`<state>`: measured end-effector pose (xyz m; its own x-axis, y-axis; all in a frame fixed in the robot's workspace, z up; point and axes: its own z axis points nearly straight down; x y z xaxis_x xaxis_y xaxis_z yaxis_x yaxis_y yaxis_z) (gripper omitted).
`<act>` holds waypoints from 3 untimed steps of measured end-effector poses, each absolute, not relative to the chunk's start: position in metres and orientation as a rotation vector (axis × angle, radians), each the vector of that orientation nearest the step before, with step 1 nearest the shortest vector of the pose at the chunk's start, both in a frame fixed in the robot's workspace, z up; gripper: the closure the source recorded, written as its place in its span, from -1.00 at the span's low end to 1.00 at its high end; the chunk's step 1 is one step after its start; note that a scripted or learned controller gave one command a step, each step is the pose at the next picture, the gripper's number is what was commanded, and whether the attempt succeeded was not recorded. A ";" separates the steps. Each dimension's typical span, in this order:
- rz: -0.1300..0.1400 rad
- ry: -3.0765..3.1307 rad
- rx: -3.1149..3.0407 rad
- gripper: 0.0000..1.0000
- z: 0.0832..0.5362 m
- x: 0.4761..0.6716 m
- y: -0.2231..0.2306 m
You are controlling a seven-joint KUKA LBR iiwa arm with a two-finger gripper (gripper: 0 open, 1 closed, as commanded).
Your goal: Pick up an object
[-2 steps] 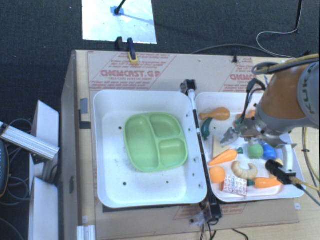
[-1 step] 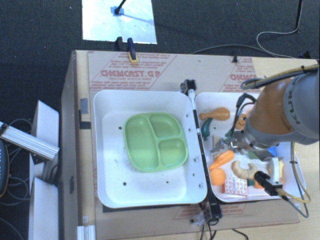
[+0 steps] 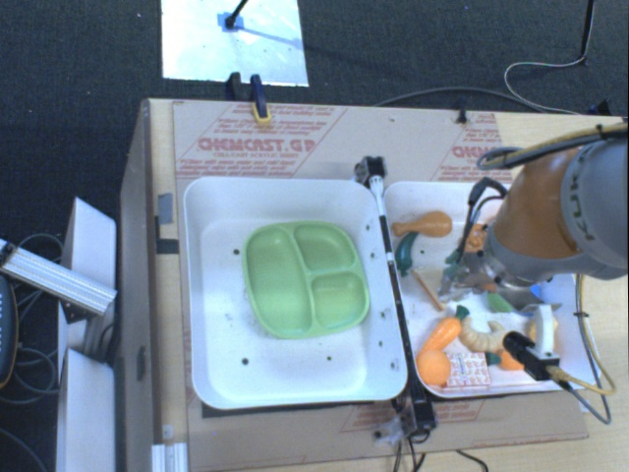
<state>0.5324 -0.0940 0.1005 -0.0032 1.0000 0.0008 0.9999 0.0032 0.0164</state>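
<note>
The gripper [image 3: 458, 285] is seen low in the right bin [image 3: 432, 197], a carrot [image 3: 443, 333] lying just below-left, long axis slanting; finger state cannot be told.

left bin [image 3: 211, 264]: holds divided plate [image 3: 306, 278], centred
right bin [image 3: 413, 197]: holds cluttered small items, arm [image 3: 565, 209] over it from the right
bins: side by side, touching along inner walls

The arm [image 3: 560, 214] hides much of the right bin [image 3: 423, 197].
</note>
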 end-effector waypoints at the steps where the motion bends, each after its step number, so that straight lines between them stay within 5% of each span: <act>1: 0.016 2.220 2.212 -1.00 0.099 0.531 -0.094; 2: 0.001 2.223 2.220 -1.00 0.084 0.487 -0.089; 3: 0.009 2.222 2.216 1.00 0.095 0.489 -0.088</act>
<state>0.4890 -0.0883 0.0950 -0.0024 1.0000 0.0013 1.0000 0.0024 0.0066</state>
